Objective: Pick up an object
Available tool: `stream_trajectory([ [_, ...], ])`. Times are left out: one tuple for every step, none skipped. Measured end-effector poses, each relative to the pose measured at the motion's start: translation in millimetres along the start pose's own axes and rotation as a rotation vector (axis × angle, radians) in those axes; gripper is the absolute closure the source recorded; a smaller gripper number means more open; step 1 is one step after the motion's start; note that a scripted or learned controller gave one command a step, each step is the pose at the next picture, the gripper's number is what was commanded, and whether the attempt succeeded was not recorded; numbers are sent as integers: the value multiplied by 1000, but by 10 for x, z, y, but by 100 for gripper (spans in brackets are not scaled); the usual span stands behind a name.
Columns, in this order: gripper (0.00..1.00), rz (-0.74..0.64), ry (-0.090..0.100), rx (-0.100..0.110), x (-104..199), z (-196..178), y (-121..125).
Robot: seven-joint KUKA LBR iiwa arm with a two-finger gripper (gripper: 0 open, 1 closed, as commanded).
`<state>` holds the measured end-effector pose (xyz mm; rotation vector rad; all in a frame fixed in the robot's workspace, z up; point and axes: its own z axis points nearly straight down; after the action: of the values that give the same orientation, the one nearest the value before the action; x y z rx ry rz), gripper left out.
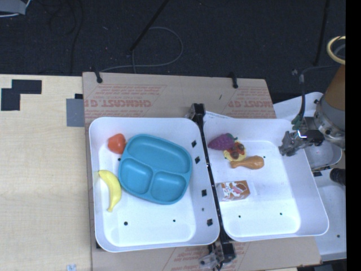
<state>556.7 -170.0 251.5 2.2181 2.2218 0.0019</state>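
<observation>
Objects for picking are lying in two shallow white bins that are sitting side by side on a cardboard sheet (169, 97) over the bench. Left bin (152, 236): a blue three-compartment plastic tray (155, 168) is resting near the middle; a small red round fruit (117, 143) is sitting just beside the tray's upper left corner; a yellow banana (110, 188) is lying along the tray's left side, close to the bin's left wall. Right bin (271, 224): a purple bunch of grapes (222, 141) is lying in the upper left part, touching a small red and yellow item (236, 150) whose kind cannot be told; a tan drumstick-shaped toy (248, 162) is lying just below these, pointing right; a flat printed packet with a brown and white label (233, 191) is lying apart, below the drumstick. The grey two-finger gripper (289, 144) is hovering at the right bin's upper right rim, well apart from every object; nothing is showing between its fingers, and whether they are spread or closed cannot be told.
</observation>
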Motion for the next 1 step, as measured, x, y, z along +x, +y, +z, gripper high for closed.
stream_trajectory([
  [100,-2,2,6,609,59,-51],
])
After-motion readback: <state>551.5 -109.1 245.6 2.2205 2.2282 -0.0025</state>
